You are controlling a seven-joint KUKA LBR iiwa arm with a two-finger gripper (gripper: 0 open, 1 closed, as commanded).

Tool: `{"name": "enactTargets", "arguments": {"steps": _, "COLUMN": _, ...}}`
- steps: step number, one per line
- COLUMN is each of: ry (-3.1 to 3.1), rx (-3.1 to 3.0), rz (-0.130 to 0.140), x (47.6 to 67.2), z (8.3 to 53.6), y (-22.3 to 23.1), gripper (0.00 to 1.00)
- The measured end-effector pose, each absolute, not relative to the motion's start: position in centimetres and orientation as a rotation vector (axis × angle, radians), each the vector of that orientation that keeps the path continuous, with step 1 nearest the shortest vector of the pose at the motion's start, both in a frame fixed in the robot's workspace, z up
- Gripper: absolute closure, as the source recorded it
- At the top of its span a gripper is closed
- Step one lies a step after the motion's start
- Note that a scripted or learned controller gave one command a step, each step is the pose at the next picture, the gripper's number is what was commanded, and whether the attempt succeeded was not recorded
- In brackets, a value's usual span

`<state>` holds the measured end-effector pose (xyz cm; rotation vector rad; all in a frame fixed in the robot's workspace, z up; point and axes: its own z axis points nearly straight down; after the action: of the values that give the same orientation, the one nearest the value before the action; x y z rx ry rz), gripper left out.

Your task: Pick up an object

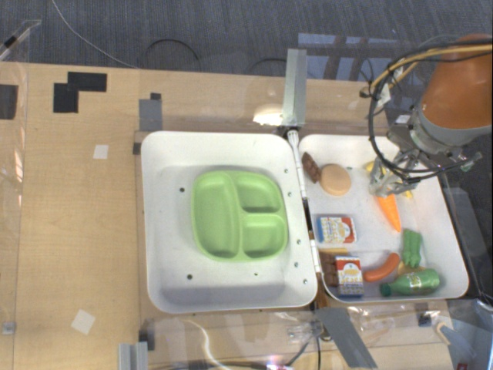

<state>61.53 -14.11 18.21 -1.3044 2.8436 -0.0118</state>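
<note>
My gripper (pixel 387 182) hangs over the upper right part of the right bin (pixel 454 237), just above the top end of an orange carrot (pixel 391 211). A bit of yellow shows beside the fingers. A tan bun (pixel 335 179) and a brown sausage-like piece (pixel 310 167) lie to the gripper's left. Lower in the bin are a small white snack box (pixel 336 230), a red and white carton (pixel 349 275), a red hot dog (pixel 382 267), a green pepper (pixel 411 247) and a green bottle (pixel 411 282).
The left bin (pixel 162 206) holds a green divided plate (pixel 237 214). A metal post (pixel 295 91) stands between the bins at the back. Cables loop above the wrist at the upper right.
</note>
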Motion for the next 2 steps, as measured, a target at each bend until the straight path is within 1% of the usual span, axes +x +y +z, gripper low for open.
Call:
{"name": "enactTargets", "arguments": {"steps": 1, "ry": 2.646, "rx": -1.676, "rz": -0.012, "x": 57.15, "z": 9.08, "y": -18.35, "gripper": 1.0}}
{"name": "enactTargets", "arguments": {"steps": 2, "ry": 2.645, "rx": -1.673, "rz": -0.017, "x": 57.19, "z": 9.05, "y": -18.44, "gripper": 0.0}}
